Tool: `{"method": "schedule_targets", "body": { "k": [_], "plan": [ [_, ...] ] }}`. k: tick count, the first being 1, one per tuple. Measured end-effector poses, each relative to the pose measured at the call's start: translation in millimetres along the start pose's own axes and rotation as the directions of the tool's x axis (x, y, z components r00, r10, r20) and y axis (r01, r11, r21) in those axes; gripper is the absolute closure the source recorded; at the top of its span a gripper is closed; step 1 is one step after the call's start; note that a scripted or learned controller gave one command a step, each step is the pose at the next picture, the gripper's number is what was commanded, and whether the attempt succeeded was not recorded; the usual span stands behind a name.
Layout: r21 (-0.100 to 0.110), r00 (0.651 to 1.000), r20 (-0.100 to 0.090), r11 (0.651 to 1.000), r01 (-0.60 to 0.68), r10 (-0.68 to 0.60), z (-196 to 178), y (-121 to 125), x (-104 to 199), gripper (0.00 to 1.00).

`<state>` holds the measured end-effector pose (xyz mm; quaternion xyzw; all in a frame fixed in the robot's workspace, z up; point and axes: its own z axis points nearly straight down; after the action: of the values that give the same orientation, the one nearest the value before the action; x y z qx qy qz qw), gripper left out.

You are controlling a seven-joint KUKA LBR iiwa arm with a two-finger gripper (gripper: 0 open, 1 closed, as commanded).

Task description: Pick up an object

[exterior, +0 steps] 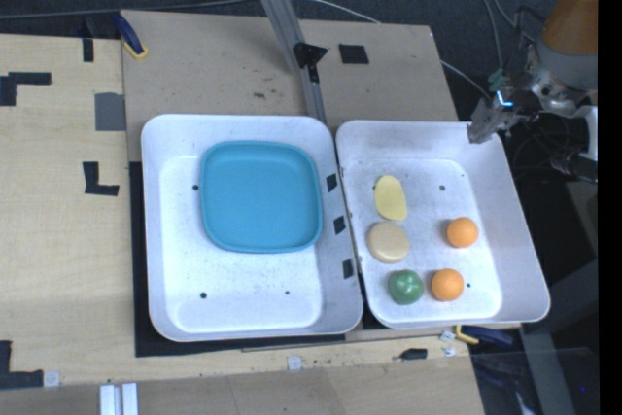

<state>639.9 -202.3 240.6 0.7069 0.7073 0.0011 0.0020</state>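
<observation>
Gripper (483, 126): hangs over the right bin's (486, 160) far right corner, carrying nothing; spread or pressed together, cannot tell.
Candidates: yellow piece (391, 197), beige round (388, 241), green ball (405, 286), two oranges (462, 232) (446, 284), spaced apart, so each looks reachable.
Left bin (165, 209): blue plate (260, 195), flat.

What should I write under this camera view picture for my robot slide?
Gripper at the right bin's top corner; five small things inside, a blue plate in the left bin.
</observation>
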Motion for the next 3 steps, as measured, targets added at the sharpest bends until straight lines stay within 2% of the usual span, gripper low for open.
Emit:
{"method": "schedule_targets", "body": {
  "k": [2,3],
  "plan": [
    [0.006,1.0,-0.002,1.0,0.003,-0.003,20.8,-33.7,98.0,1.0],
    [0.004,1.0,-0.002,1.0,0.004,-0.004,13.1,-55.6,148.4,1.0]
  ]
}}
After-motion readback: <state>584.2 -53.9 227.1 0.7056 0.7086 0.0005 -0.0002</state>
